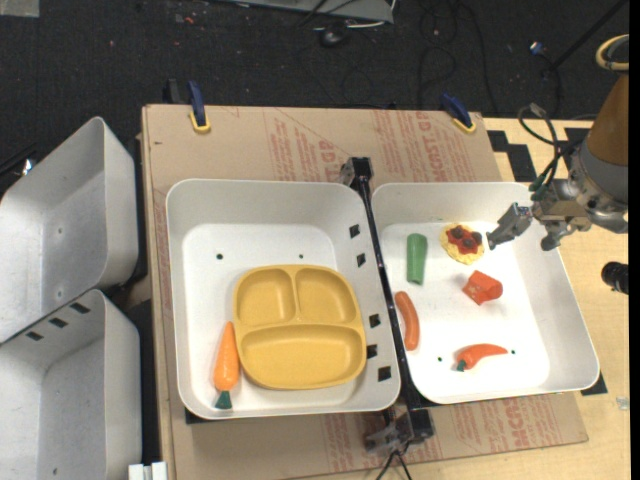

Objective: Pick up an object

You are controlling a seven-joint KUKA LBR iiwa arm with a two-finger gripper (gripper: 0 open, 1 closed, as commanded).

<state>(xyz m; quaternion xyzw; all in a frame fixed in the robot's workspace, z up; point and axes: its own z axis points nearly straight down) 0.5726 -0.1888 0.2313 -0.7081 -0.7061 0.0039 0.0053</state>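
Observation:
The right bin (pixel 570 298) holds several toy foods: a yellow pizza slice with red topping (pixel 462 243), a green pickle (pixel 416 258), a red pepper chunk (pixel 482 287), a red sausage (pixel 407 319) and an orange chili (pixel 480 354). My gripper (pixel 524 236) hangs over the bin's upper right part, just right of the pizza slice. It is open, with nothing between its fingers. One dark fingertip (pixel 497 236) points down-left, close to the pizza's right edge.
In the left bin (pixel 190 268) lie a yellow divided plate (pixel 298 326) and an orange carrot (pixel 227 358) beside it. A black divider (pixel 375 268) runs between the bins. Grey bins (pixel 60 228) stand at the far left.

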